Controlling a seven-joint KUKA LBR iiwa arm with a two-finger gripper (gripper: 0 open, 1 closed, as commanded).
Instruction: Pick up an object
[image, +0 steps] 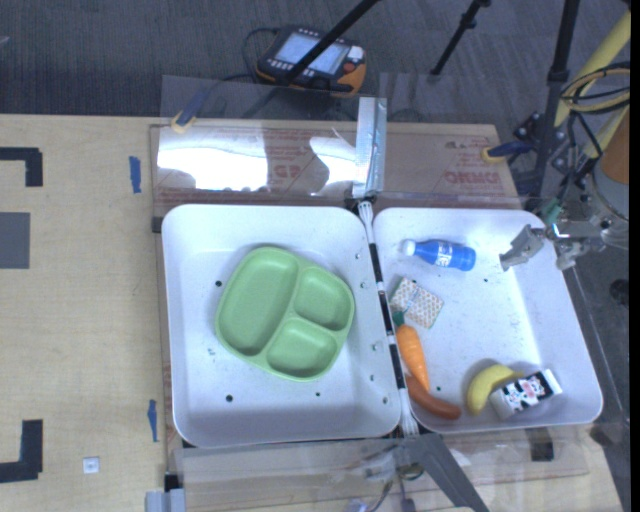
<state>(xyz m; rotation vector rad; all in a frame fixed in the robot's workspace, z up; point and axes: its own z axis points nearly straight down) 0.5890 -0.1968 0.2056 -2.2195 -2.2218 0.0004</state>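
In the right bin (575, 345) the bottle (439, 254) lies lengthwise just left of my gripper (548, 243), whose opening I cannot tell.

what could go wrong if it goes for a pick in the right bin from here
The banana touches the small black-and-white item near the right bin wall, so a grab there may catch both or clip the wall. The carrot lies against the divider side, leaving little room. The blue bottle lies on its side and may roll from the pincer.
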